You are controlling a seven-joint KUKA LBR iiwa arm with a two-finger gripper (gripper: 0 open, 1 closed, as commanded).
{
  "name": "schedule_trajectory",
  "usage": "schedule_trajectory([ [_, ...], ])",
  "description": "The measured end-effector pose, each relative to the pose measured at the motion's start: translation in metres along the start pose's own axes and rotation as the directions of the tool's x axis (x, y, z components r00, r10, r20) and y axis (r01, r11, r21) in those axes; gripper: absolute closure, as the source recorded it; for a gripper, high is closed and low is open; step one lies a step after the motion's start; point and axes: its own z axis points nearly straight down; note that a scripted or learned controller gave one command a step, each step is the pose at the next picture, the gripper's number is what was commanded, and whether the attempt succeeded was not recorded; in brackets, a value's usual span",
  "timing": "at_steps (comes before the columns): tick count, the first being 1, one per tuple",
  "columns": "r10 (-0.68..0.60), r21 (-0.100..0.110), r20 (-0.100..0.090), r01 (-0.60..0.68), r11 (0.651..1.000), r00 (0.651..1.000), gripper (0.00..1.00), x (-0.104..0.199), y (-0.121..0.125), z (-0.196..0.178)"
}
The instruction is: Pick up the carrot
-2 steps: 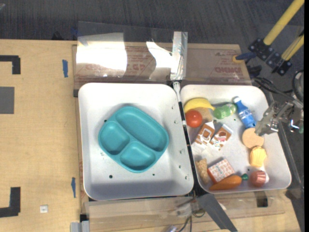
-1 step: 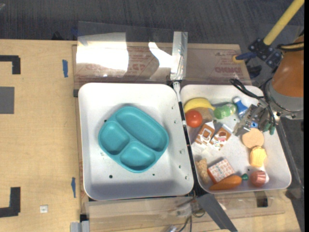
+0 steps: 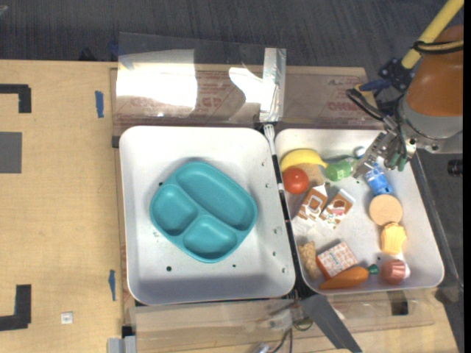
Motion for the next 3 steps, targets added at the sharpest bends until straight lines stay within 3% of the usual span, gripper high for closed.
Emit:
schedule_trajectory([
  [1, 0.000, -0.001, 0.001, 0.000, 1.000, 1.000, 0.00, 0.000, 0.000, -0.001],
  [2, 0.023, -0.015, 0.022, -0.022, 1.000, 1.000, 0.00, 0.010, -0.025, 0.058],
  [3, -0.017, 0.000, 0.003, 0.017, 1.000, 1.000, 0.00, 0.027, -0.075, 0.088],
])
